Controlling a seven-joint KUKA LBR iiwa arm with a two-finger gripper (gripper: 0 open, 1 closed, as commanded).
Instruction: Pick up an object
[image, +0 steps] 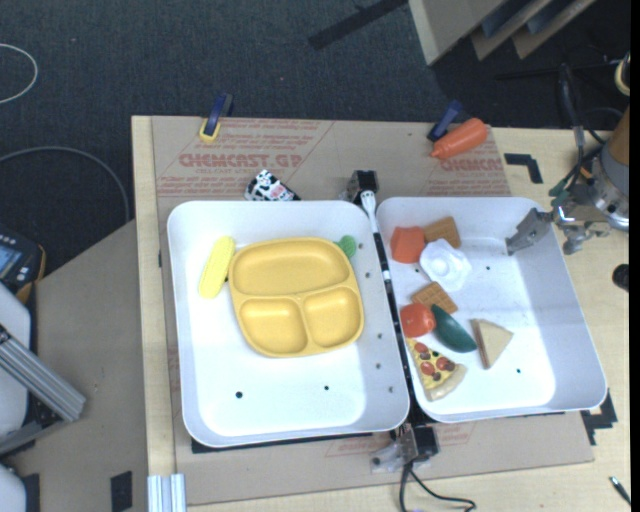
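1. The left bin (190, 330) sits on my tabletop (150, 200). A yellow corn cob (215, 266) lies along its far-left part, just beside the yellow divided tray (296, 296). The tray fills the far and middle part of this bin; the near strip of the floor is bare white, the widest open room on this side.
2. A small green piece (347, 244) peeks out at the tray's far-right corner, close to the bin's right wall.
3. The two bins meet along a dark seam with no gap between their rims.
4. In the right bin (570, 330), the food crowds the left half. At the far end an orange-red block (407, 244) touches a tan cracker (442, 232), with a white crumpled lump (445, 266) just near of them.
5. Further near come another cracker (434, 296), a red tomato-like piece (417, 319), a dark green pepper (455, 332) and a pizza slice (437, 366) by the near-left corner, all bunched and touching or nearly so.
6. A tan wedge (490, 341) lies a little to the right of the pepper, with free floor on its right side.
7. The right half of that bin is bare up to the right rim.
8. My claw (527, 235) hangs over the far-right part of the right bin, apart from every item, nothing in it; whether it is released or clenched I cannot tell.
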